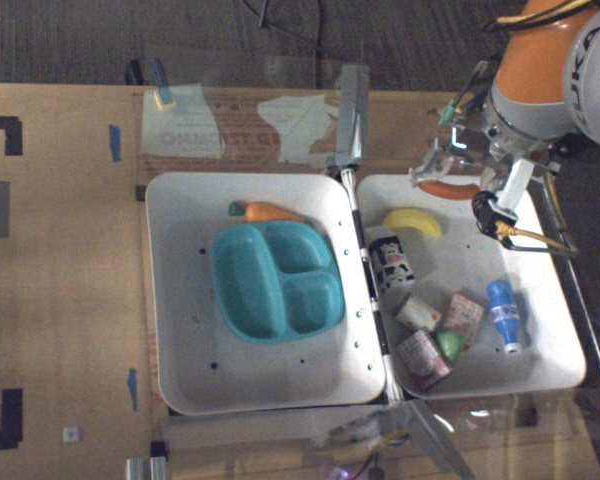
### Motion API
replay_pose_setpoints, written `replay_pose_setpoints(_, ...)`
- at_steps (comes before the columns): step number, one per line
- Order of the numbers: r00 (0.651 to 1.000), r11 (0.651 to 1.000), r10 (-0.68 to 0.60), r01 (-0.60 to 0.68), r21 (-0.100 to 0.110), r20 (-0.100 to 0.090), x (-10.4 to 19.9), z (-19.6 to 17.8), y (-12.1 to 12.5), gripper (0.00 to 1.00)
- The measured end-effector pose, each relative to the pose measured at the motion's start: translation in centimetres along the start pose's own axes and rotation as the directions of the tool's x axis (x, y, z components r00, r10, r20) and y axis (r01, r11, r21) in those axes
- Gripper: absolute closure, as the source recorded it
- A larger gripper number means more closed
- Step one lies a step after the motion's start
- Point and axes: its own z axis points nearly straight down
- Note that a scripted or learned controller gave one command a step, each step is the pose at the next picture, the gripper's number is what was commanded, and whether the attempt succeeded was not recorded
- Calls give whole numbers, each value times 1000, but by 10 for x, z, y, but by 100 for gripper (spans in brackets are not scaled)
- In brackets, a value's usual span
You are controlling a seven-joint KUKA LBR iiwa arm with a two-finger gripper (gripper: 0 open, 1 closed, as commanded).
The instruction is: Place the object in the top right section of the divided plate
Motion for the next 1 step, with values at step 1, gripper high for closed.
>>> replay_pose_setpoints(1, 953, 953, 304, -304, 5, -2, 42, 53, -2, 100)
